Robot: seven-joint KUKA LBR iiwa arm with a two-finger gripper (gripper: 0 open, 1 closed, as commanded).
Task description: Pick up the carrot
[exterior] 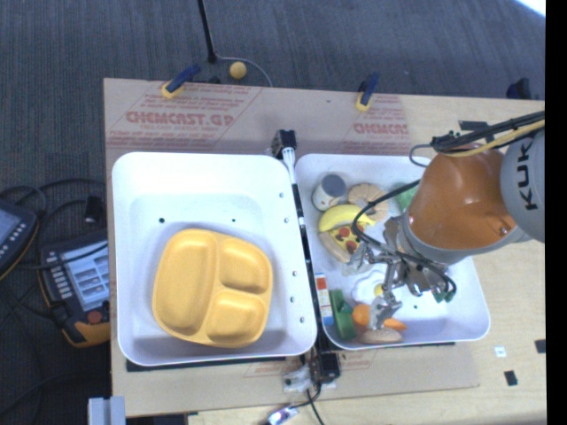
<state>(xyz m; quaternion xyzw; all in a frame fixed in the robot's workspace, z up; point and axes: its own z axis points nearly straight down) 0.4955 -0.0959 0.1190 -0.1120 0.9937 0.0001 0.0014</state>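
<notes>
Since the carrot [361,312] is crowded among other toys at the right bin's [474,321] front edge, a neighbour may be nipped instead; the pincer's [387,304] opening cannot be told

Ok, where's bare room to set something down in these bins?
Left bin: white floor all around the yellow tray, widest along its far side. Right bin: crowded, food piled from the banana to the carrot, gripper above.
</notes>
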